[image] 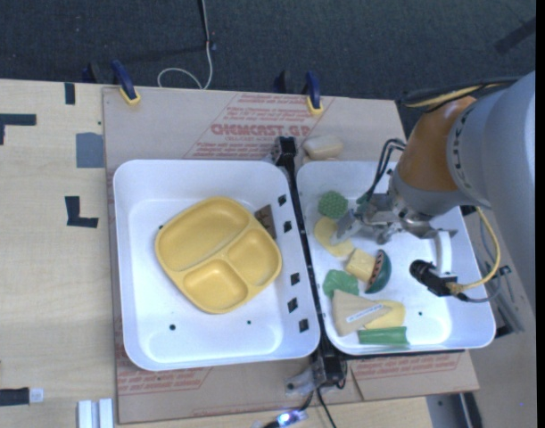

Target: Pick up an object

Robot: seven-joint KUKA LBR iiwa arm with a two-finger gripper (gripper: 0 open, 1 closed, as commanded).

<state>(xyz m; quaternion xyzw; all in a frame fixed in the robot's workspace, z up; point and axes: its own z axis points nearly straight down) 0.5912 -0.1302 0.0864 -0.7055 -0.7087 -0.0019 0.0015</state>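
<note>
Gripper (361, 224): we hang low in the right bin (468, 333); whether clenched or released, we cannot tell
Yellow piece (326, 232): just left of us; nearest target
Green broccoli (333, 204): up-left, close

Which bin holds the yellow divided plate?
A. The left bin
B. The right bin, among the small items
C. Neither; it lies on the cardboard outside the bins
A: the yellow divided plate lies alone in the left bin, while the small food-like items sit in the right bin.
</note>
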